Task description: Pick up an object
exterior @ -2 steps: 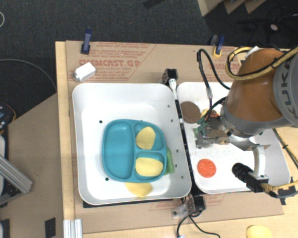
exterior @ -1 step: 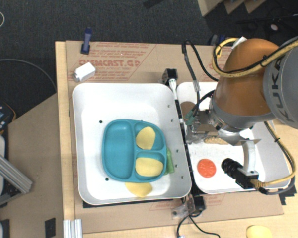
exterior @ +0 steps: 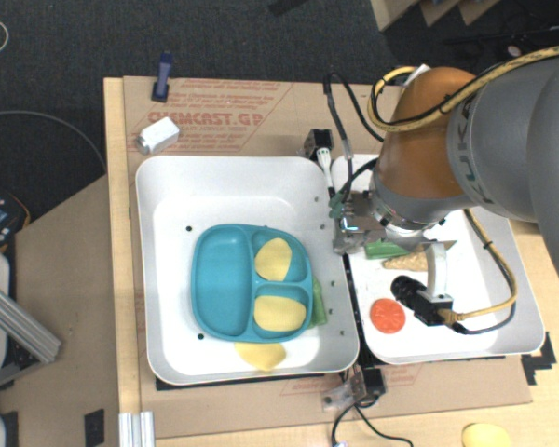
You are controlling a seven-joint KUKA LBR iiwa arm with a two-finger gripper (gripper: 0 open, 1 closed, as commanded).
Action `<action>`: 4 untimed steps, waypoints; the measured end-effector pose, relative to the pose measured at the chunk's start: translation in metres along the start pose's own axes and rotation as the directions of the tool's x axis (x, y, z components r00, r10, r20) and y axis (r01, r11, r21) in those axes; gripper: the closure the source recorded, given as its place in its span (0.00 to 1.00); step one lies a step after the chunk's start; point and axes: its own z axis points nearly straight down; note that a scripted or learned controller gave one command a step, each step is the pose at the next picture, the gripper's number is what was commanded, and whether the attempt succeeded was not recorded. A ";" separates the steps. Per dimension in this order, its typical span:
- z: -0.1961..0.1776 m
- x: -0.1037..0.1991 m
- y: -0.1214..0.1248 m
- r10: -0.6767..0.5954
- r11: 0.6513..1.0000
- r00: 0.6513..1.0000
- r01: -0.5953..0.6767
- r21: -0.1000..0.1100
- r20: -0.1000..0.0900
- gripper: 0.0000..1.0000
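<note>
The arm reaches in from the right and hangs over the upper part of the right bin [exterior: 503,343]. Its gripper [exterior: 358,234] is low by that bin's left wall, partly hidden under the wrist. Just beside it lies a green object [exterior: 388,248], with a tan wedge-shaped piece [exterior: 406,264] below that. An orange round object [exterior: 388,316] rests nearer the front of the same bin. I see nothing held in the gripper.
The left bin [exterior: 168,203] holds a teal divided plate [exterior: 225,282] with two yellow pieces [exterior: 273,259] [exterior: 279,313] in its compartments. Another yellow piece [exterior: 261,353] lies below the plate, and a green strip [exterior: 318,304] lies at its right. Cables run around the wrist.
</note>
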 end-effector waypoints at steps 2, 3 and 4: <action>-0.085 -0.102 -0.053 0.005 1.000 1.000 -0.005 0.007 -0.001 1.00; 0.002 -0.102 0.002 -0.002 1.000 1.000 0.002 0.007 -0.002 1.00; -0.021 0.011 -0.055 -0.012 1.000 1.000 0.012 0.007 -0.008 1.00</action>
